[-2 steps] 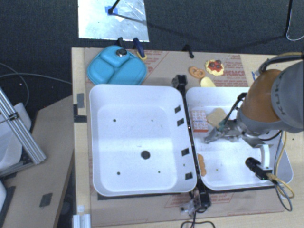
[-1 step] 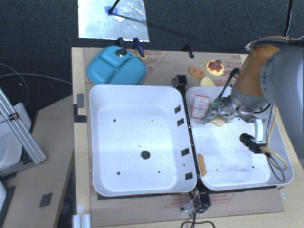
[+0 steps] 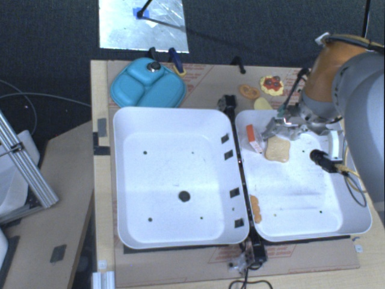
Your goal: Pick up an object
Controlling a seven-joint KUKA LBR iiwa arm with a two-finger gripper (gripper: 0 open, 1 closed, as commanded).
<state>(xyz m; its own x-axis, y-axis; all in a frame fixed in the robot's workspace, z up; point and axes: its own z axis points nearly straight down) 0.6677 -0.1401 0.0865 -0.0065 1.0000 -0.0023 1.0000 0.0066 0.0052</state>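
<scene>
My gripper (image 3: 271,133) reaches down into the right bin (image 3: 301,221) near its back left part. Its tips hover just above a tan bread-slice toy (image 3: 278,150) and beside an orange-and-white packet (image 3: 254,138) at the bin's left wall. An orange pastry-like piece (image 3: 255,208) lies against the same wall near the front. I cannot make out whether anything sits between the fingers.
The left bin (image 3: 174,221) holds a small dark round object (image 3: 184,196). Behind the bins on the bench lie a blue divided plate (image 3: 148,85), an orange cookie (image 3: 248,91), a pizza-like toy (image 3: 272,85) and a pale yellow piece (image 3: 262,104).
</scene>
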